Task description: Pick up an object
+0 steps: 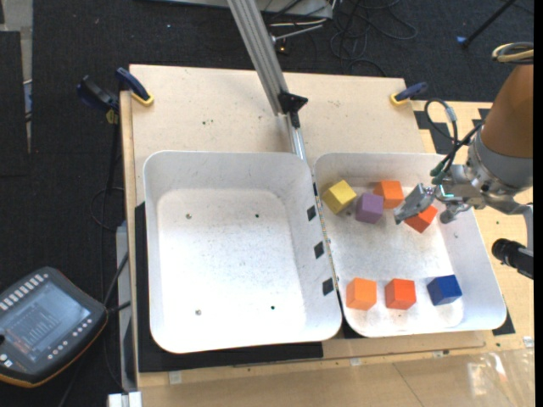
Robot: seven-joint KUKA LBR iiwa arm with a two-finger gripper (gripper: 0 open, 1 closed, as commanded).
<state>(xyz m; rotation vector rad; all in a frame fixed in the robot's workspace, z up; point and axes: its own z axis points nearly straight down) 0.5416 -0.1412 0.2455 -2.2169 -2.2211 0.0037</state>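
Seven small blocks lie in the right bin (pixel 488 312), and the pincer (pixel 422 205) stands low among the upper group of them. Directly under its tip, a little to the lower right, is a red-orange block (pixel 422 220); this one looks like the thing the arm goes for. The block touches the pincer or is very near to it, but the dark fingers cover the place of contact, so one cannot tell if the pincer is released or clenched, or if the block sits between the fingers.

The relation that matters is this: the red-orange block lies on the near side of the pincer, toward the front wall of the bin, and not to its left. To the left of the pincer, just beside it, are an orange block (pixel 390 192), a purple block (pixel 369 208) and a yellow block (pixel 340 197), close together in a row. If the pincer closes there, it may catch the orange one instead, or push it.

Along the front of the bin, well apart from the arm, rest another orange block (pixel 361 293), a second red-orange block (pixel 400 294) and a blue block (pixel 444 290). The left bin (pixel 170 227) carries only dark specks. The block seems tilted, with a corner up, so a grasp on its flat sides is probably harder.
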